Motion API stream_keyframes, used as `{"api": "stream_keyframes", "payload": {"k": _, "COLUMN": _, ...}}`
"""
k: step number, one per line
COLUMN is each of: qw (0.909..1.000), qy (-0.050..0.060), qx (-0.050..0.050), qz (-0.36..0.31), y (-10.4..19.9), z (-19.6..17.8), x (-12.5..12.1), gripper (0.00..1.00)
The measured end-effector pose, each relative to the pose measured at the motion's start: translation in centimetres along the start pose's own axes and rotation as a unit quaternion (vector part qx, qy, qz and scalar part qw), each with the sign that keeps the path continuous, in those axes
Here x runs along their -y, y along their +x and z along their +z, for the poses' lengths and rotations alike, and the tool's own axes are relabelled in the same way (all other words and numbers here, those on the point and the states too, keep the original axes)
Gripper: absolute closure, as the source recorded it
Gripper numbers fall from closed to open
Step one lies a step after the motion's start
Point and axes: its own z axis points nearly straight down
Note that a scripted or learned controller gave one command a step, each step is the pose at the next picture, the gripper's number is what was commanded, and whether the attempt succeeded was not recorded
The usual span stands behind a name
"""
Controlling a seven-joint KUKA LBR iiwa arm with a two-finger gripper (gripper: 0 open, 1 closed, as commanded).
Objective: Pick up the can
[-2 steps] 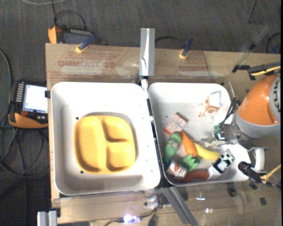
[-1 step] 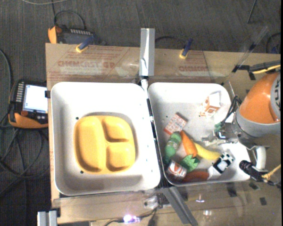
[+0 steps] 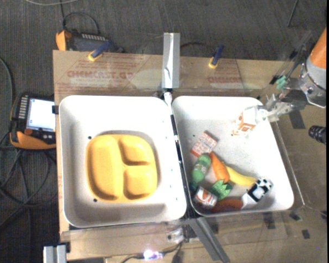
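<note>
Desk (image 3: 115,73): brown board, frame centre
On desk, left: white bin (image 3: 71,163)
On desk, right: white bin (image 3: 274,163), touching the first
Back edge: two clamps (image 3: 98,50)

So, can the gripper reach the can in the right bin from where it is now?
Probably yes, but tightly. The can lies near the right bin's front-left corner, open from above, though a green toy and a carrot crowd it. The gripper is at the far rim.

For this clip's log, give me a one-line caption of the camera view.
Arm's gripper at right bin's far edge; can among toys near front; yellow tray in left bin.
</note>
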Motion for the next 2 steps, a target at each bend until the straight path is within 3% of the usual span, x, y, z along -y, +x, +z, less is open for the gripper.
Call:
{"api": "stream_keyframes", "payload": {"k": 1, "qw": 1.0000, "qy": 0.000, "qx": 0.000, "qz": 0.000, "y": 0.0, "z": 0.0, "x": 0.0, "gripper": 0.00}}
{"api": "stream_keyframes", "payload": {"k": 2, "qw": 0.9983, "qy": 0.002, "qx": 0.000, "qz": 0.058, "y": 1.3, "z": 11.8, "x": -3.2, "gripper": 0.00}}
